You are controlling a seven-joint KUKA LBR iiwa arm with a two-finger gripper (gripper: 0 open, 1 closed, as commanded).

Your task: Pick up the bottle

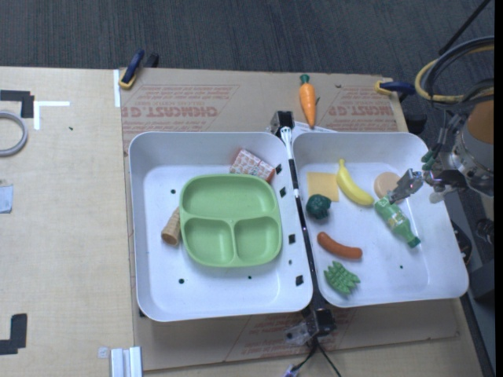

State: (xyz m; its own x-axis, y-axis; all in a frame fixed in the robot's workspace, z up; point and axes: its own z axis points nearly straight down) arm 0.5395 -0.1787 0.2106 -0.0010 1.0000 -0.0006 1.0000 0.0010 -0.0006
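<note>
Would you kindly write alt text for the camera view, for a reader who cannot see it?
A robot gripper hovers at the top end of a green bottle lying in the right white bin, among a banana, sausage and other toy foods. The left bin holds a green divided plate.

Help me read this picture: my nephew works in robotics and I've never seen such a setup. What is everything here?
One camera looks down at a slant on a bench with two shallow white bins. The grey robot arm reaches in from the right; its hand sits at the top of a small green plastic bottle lying in the right-hand white bin. Whether it grips the bottle is unclear. Beside it lie a yellow toy banana, a red sausage and a dark green broccoli. The left-hand white bin holds a light green divided plate. An orange toy carrot lies outside, on cardboard.
</note>
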